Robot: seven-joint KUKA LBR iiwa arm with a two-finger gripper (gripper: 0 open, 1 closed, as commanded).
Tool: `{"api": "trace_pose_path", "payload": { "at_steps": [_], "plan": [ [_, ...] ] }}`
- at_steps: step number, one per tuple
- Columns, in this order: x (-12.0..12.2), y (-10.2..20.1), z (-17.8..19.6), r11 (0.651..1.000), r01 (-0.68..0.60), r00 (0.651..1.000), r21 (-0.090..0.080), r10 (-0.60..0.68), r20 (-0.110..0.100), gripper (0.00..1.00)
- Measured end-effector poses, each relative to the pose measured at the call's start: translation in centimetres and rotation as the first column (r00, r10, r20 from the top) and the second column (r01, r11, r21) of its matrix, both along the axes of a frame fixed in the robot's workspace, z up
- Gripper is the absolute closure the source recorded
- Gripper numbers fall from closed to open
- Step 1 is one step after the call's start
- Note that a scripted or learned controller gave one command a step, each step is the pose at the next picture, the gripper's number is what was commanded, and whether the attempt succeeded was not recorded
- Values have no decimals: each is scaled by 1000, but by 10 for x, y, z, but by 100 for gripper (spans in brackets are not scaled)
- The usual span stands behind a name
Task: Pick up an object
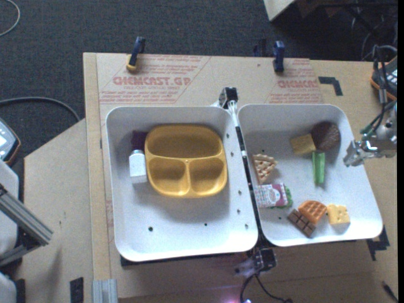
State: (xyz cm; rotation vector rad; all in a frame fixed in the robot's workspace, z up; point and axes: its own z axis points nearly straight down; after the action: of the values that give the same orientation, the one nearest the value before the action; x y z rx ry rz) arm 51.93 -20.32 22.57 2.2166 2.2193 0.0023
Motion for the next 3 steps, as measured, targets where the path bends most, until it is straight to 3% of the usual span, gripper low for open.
{"api": "trace_pose_path", "payload": {
  "at_steps": [2,3],
  "plan": [
    [5,104,7,1000,-5,1000,6,5,-6,100],
    [-10,121,-11,1000,0,1000,5,0,-9,100]
  ]
}}
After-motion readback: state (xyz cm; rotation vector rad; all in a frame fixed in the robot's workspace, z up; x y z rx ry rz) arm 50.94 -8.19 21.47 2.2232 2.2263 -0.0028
